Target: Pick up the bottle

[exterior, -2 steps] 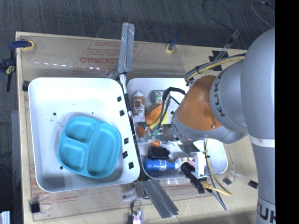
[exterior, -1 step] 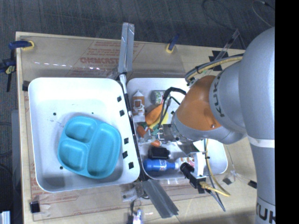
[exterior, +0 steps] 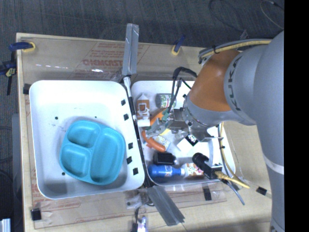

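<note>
Where right bin's point(exterior: 227, 151) front wall runs, blue bottle point(exterior: 166, 171) lies sideways, pale cap right.

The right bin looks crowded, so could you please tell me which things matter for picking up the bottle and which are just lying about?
For the job:
- blue plastic bottle with white label
- hand
- right white bin

Lying about:
- turquoise divided plate
- left white bin
- orange carrot-shaped toy
- small metal can

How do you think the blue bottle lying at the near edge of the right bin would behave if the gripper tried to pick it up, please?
The blue plastic bottle with a white neck lies on its side, so it probably rolls if nudged. It looks smooth and rounded, so may slip. The black block crowds it.
</note>
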`<state>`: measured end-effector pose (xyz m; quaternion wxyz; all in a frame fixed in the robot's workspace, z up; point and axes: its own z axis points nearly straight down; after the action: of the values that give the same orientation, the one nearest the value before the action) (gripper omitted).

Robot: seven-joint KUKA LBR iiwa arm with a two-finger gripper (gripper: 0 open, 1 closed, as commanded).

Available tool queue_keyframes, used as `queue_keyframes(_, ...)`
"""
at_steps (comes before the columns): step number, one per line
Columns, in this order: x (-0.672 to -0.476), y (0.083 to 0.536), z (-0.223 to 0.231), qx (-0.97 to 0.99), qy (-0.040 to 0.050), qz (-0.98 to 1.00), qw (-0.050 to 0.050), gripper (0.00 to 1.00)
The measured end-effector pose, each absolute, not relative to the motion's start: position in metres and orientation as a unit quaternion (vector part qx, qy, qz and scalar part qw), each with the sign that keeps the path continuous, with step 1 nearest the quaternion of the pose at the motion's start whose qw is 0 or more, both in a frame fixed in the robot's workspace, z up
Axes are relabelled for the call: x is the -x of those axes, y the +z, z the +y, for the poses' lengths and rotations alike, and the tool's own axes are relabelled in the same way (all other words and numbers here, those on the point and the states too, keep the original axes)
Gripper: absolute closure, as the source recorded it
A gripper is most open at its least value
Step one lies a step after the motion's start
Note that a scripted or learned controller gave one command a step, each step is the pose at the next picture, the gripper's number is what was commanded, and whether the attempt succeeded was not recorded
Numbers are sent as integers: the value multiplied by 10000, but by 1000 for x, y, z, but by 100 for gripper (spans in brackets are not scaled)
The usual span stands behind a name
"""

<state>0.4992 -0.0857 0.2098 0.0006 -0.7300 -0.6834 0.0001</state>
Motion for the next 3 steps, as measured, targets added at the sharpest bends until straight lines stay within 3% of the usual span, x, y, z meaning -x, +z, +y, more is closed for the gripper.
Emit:
queue_keyframes(1,-489,138,-102,7428,-56,-6694,-78,0)
queue_keyframes(2,-477,191,-31,7675,8,-6411,16,0)
queue_keyframes(3,-476,183,-94,7358,13,-6772,27,0)
